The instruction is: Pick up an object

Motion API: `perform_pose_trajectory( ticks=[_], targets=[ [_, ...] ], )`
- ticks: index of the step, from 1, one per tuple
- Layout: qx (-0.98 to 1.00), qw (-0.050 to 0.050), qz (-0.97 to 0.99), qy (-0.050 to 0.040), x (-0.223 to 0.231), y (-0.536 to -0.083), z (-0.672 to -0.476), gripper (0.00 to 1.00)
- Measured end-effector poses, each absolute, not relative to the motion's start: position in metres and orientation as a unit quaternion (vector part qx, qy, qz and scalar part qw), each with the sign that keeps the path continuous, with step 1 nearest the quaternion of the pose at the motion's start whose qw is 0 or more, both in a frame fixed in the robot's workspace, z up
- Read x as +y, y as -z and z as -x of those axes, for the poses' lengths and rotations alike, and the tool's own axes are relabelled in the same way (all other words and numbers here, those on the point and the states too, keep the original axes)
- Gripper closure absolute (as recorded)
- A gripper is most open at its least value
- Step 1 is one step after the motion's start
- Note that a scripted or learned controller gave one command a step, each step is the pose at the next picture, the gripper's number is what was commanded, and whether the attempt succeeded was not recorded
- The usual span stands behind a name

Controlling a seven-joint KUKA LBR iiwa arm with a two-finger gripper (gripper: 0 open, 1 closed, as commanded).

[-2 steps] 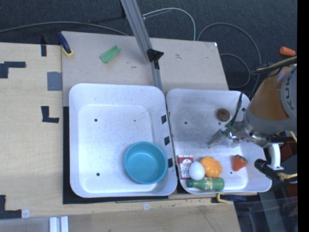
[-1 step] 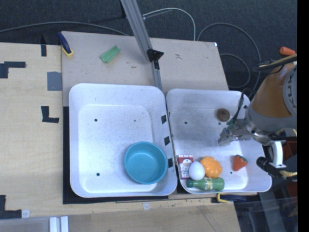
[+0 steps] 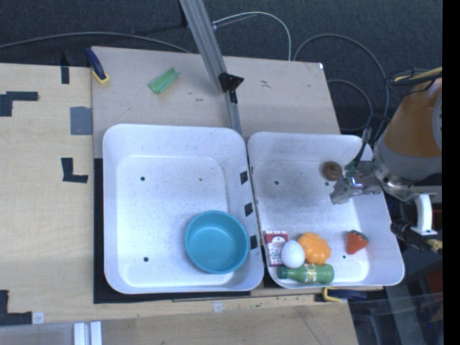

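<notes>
Sitting on the bench (image 3: 43, 192): two white bins, side by side and touching along their inner walls.
Left bin (image 3: 129, 157): holding one blue bowl (image 3: 215, 241), which is resting upright near the front right corner.
Right bin (image 3: 287, 164): holding six small things, five of them crowding the front edge.
Arm (image 3: 413, 131): one, grey with an orange band, reaching in over the right wall of the right bin.
Gripper (image 3: 343, 190): one, hanging over the right side of the right bin, just below the brown disc; whether it is open or closed is not showing clearly.
Green bottle (image 3: 307, 273): one, lying on its side along the front wall.
Orange fruit (image 3: 314, 248): one, sitting just behind the bottle.
Red carton (image 3: 274, 247): one, leaning beside the white egg (image 3: 292, 254), which is touching the orange fruit.
Strawberry (image 3: 356, 241): one, sitting apart to the right.
Brown disc (image 3: 330, 169): one, lying alone farther back.
Green block (image 3: 163, 80): one, lying on the board behind the bins.
</notes>
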State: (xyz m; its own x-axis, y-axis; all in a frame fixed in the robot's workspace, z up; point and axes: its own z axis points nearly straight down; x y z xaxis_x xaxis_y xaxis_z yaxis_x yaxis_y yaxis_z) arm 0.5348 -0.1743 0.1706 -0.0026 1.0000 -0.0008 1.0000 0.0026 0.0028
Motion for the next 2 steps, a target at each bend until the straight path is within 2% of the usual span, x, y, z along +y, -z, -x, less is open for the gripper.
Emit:
perform_pose_trajectory(
  ticks=[2],
  targets=[
    [0.708,0.002,-0.706,-0.0008,-0.175,-0.253,-0.538,1.0]
  ],
)
